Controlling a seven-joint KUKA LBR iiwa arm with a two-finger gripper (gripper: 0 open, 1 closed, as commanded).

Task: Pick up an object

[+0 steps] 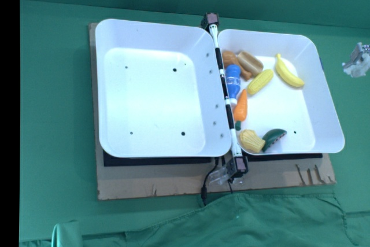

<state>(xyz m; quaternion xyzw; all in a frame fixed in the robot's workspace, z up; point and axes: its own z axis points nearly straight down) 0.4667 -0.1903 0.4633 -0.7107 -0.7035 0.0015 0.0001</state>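
Presently, scene state, listed near to far:
Cloth: a rumpled green cloth (231, 220) lies along the near edge, in front of the bench board.
Board: a brown cardboard sheet (173, 185) sits under both bins, its near edge notched.
Clamp: a small dark fitting with a clear part (231, 169) sits at the near end of the divider between the bins, with a cable hanging from it.
Left bin: the left bin (110, 43) shows a bare white floor with a few dark dots.
Right bin: the right bin (326, 118) holds all the objects.
Near objects: a yellow ridged piece (251, 140) touches a dark green wedge (274, 136) at the near left corner.
Middle objects: an orange carrot (241, 106) lies against the divider, just beyond it a blue bottle (232, 79).
Far objects: a corn cob (260, 81), a banana (287, 72), a hot dog bun (250, 61) and an orange-brown piece (231, 58) cluster at the far side.
Gripper: the gripper (356, 61) is at the right edge, outside the right bin, well apart from the objects; whether its fingers are spread or pressed together cannot be told.
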